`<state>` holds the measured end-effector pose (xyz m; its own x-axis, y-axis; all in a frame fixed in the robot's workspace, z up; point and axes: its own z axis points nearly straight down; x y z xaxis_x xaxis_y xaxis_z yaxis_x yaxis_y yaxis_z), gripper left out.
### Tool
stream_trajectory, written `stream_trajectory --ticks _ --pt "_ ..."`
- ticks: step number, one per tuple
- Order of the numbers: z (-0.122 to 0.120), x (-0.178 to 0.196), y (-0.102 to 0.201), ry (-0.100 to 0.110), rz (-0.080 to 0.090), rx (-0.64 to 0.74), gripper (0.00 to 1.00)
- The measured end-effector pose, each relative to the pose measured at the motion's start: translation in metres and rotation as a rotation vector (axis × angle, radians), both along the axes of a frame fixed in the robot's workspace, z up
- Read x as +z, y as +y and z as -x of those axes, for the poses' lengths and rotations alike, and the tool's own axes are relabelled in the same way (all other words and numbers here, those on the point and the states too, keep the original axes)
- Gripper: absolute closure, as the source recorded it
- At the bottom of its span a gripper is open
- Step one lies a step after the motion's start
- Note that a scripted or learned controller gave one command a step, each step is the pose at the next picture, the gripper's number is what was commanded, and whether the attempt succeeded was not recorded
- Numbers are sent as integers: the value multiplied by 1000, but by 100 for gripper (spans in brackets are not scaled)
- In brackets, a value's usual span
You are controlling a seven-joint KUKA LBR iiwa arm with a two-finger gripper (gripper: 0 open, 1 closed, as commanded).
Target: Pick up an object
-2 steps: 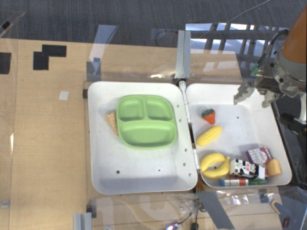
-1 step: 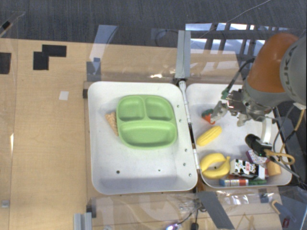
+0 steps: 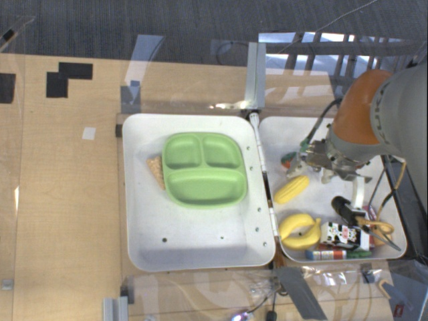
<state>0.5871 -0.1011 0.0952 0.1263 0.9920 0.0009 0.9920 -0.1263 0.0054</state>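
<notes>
The right bin [image 3: 273,134] holds several small things. A yellow corn cob [image 3: 292,190] lies near its left wall, and a curled yellow toy [image 3: 299,227] sits in front of it. A small green and red item [image 3: 289,158] lies further back. My gripper [image 3: 319,164] hangs low over the middle of this bin, just right of the corn cob and above its upper end. The grey arm with its orange band [image 3: 358,116] comes in from the right. Nothing is visibly held.
A black-and-white box [image 3: 341,234], a red and green marker [image 3: 334,253] and orange-handled scissors [image 3: 381,231] crowd the right bin's front right corner. In the left bin [image 3: 194,246] lies a green divided plate [image 3: 203,168] with a tan piece [image 3: 156,170] at its left edge.
</notes>
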Motion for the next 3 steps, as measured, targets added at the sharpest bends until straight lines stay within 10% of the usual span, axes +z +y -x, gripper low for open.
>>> stream_trajectory --ticks 1,2,3 --pt "-2 11 1 -5 -1 -1 100" --pt "-2 11 1 -5 -1 -1 0" --pt "17 -4 -4 -12 1 74 0"
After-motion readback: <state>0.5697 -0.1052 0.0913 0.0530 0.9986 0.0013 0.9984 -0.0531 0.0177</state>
